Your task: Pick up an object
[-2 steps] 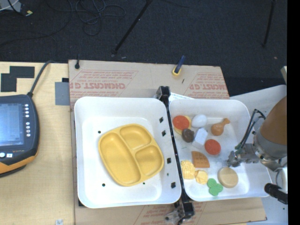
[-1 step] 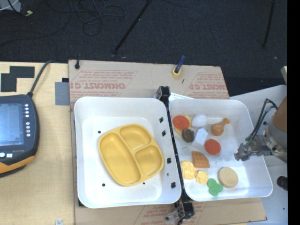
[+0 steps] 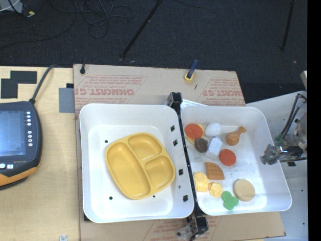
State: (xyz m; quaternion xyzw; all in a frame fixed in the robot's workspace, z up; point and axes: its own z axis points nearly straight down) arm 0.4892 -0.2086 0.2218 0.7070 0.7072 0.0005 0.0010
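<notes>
While two white bins sit side by side at mid-frame, the left bin (image 3: 95, 134) holds one yellow divided tray (image 3: 139, 164) with three compartments, and the right bin (image 3: 271, 134) holds about eleven small toy food pieces. Counted there: an orange-red round piece (image 3: 193, 131), a white lump (image 3: 213, 129), a tan drumstick (image 3: 234, 135), a dark brown ball (image 3: 201, 145), a pale block (image 3: 214, 146), a red tomato-like piece (image 3: 227, 157), a brown waffle wedge (image 3: 214, 171), two yellow pieces (image 3: 201, 182), a green piece (image 3: 229, 201) and a beige disc (image 3: 244, 190). All lie in the left and middle part of that bin, several touching.

Cardboard (image 3: 125, 87) under the bins carries upside-down red print; it is too blurred to read surely. A control pendant (image 3: 15, 139) with a screen rests at the frame's left edge.

At the right edge, beside the right bin's rim, the gripper (image 3: 271, 157) hangs; how its fingers stand cannot be told, and nothing is seen between them.
</notes>
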